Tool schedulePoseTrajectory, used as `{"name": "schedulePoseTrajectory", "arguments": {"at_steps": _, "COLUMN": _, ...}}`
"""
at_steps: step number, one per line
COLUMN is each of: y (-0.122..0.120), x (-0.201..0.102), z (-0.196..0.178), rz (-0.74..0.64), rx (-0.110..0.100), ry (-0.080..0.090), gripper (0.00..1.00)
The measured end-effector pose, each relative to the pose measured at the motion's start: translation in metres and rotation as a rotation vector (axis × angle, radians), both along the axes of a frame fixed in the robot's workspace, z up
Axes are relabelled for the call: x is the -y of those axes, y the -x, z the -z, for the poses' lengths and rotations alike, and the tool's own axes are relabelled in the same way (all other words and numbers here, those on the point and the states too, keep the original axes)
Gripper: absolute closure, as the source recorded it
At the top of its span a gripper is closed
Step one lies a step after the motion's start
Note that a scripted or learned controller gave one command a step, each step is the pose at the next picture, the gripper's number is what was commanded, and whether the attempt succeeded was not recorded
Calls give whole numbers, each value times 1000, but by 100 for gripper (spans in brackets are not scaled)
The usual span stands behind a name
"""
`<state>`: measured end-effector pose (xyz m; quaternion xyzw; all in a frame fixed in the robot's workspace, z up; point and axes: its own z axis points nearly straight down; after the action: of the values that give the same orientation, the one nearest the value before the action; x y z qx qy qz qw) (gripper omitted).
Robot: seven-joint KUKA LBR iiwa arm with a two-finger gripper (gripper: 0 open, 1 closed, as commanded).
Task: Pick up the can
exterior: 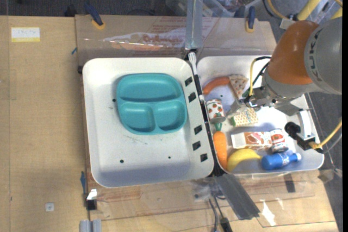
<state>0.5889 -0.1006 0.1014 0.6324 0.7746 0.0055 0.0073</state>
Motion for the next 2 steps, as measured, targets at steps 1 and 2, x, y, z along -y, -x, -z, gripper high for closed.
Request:
{"name": "schedulePoseTrajectory", "arguments": {"at_steps": 1, "y": -37, "x": -60, "z": -85, "rz": 135, "rx": -15, "ry": -2, "gripper": 100}}
{"name": "schedulePoseTrajectory", "arguments": {"at_steps": 2, "y": -25, "x": -114, "z": -91, "rz": 238, "rx": -19, "ry": -4, "gripper": 100}}
